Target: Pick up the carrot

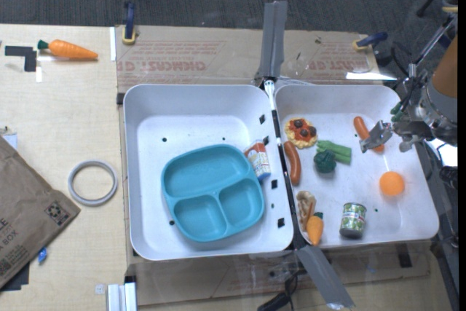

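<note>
A small orange carrot (pixel 314 229) lies at the front left corner of the right bin (pixel 341 111), beside the divider. A second, larger carrot (pixel 69 50) with a green top rests on the bench at the far left, outside both bins. My gripper (pixel 391 138) hovers over the right bin's right side, open, its fingers (pixel 378 135) apart with nothing between them. It is next to a small red-orange sausage-like piece (pixel 360 128) and well away from both carrots.
The right bin also holds a toy pizza (pixel 301 132), hot dog (pixel 293 161), broccoli (pixel 325 161), orange ball (pixel 392 184), green can (pixel 353 220) and a beige piece (pixel 304 202). The left bin (pixel 189 113) holds a blue divided plate (pixel 211 194) and small bottle (pixel 258 159). A tape ring (pixel 92 181) lies left.
</note>
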You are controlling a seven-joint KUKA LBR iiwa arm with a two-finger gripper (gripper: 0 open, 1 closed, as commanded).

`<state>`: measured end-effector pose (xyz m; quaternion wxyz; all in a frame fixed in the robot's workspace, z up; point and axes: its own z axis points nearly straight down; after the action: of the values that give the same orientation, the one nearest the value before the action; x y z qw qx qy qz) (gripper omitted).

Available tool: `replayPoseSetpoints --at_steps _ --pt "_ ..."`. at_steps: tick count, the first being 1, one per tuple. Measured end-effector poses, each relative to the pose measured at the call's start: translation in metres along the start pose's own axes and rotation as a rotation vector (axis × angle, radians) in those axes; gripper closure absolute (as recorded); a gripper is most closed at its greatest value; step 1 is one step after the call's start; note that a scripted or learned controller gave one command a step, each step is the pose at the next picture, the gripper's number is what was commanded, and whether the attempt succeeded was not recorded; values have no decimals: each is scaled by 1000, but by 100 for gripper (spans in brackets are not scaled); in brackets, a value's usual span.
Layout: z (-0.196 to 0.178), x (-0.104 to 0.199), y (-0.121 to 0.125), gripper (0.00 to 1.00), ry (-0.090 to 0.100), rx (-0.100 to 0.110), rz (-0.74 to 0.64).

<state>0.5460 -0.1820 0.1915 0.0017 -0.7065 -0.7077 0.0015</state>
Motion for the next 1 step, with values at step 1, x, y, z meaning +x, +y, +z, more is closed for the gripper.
replayPoseSetpoints --at_steps 1 --pt "28 -40 -30 0 0 -1 -94"
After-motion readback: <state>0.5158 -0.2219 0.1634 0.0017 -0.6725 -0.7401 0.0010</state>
